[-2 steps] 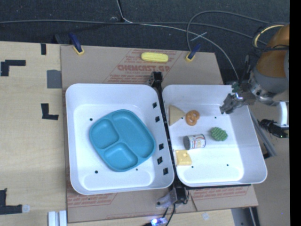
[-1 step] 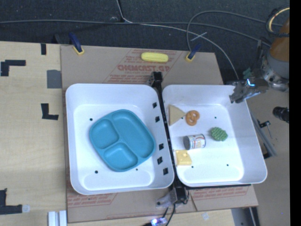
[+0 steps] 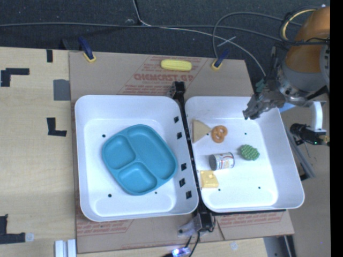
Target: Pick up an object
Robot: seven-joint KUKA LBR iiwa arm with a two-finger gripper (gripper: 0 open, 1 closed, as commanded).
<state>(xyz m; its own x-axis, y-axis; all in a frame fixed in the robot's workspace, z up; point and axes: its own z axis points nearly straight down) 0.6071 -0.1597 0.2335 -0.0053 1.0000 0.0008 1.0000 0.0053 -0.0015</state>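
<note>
Camera view shows the end effector (image 3: 252, 113) hanging over the upper right part of the right bin (image 3: 278, 189), near that bin's far right rim, with nothing visible between its tips. Whether it is apart or together cannot be told at this size. Behind it the grey arm (image 3: 300, 74) rises toward the upper right, with the orange band (image 3: 316, 24) at the top corner.

Inside the right bin, the objects lie to the left of and below the end effector, all apart from it. Nearest are a small brown pretzel-shaped piece (image 3: 218, 134) and, just left of it, a tan wedge (image 3: 200, 130) against the bin's left wall. A green bumpy object (image 3: 249, 152) rests lower, toward the middle right. A small can (image 3: 222, 161) lies on its side near the centre, and a yellow block (image 3: 209, 179) sits below it by the left wall.

The left bin (image 3: 91, 197) holds a blue divided plate (image 3: 139, 159) with three compartments, set at a tilt.

Both bins rest on a cardboard sheet (image 3: 134, 74) on the table (image 3: 32, 159). A yellow banana-like object (image 3: 176, 65) lies on the cardboard beyond the bins.
</note>
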